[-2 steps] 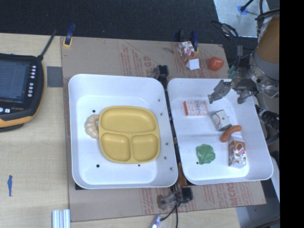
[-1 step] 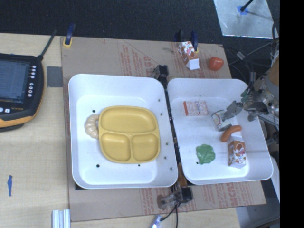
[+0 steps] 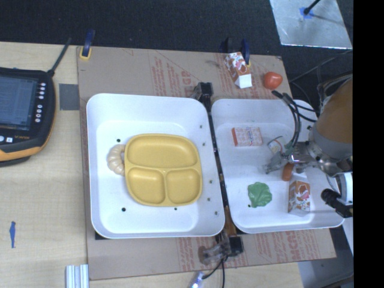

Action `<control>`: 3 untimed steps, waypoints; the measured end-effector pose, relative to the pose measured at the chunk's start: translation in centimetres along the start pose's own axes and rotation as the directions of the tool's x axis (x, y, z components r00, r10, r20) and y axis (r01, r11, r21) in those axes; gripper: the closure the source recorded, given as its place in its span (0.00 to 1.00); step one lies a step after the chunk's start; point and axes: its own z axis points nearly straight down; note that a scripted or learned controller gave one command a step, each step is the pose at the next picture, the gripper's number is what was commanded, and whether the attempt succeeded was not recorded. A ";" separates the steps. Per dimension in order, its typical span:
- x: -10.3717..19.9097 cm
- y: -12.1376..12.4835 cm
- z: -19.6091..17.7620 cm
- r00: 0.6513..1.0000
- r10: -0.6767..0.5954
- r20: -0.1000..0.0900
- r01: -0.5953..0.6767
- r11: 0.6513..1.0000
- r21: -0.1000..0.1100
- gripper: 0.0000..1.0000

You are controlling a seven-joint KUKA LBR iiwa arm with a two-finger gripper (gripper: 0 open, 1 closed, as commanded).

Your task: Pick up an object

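The arm (image 3: 336, 122) reaches in over the right-hand bin (image 3: 240, 218), and its end effector (image 3: 287, 164) sits low inside that bin, near the bin's right wall. Whether it is released or clenched cannot be told from this angle. Right at its tip lies a small reddish-orange object (image 3: 288, 172), touching or just under the tip; nothing shows clearly that it is being held.

Other things lie in the same bin: a pale box with orange print (image 3: 246, 136) toward the far side, a green leafy piece (image 3: 259, 194) near the front edge, and a red-and-white packet (image 3: 299, 197) just right of it, toward the front right corner.

The left-hand bin (image 3: 102, 161) carries a yellow divided tray (image 3: 163, 168) in its middle, with a beige lump (image 3: 115, 159) tucked against the tray's left edge.

On the surface beyond the bins, near the far right corner, stand a small carton (image 3: 238, 68) and a red ball (image 3: 272, 80). A handheld controller (image 3: 24, 113) rests at the left edge.
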 end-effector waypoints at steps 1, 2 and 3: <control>-0.1 0.0 -1.1 1.000 -0.004 0.002 0.004 1.000 0.001 1.00; 4.6 3.1 -4.5 1.000 -0.002 0.001 0.002 1.000 -0.002 1.00; 10.9 2.9 -10.1 1.000 -0.001 0.000 0.001 1.000 -0.002 1.00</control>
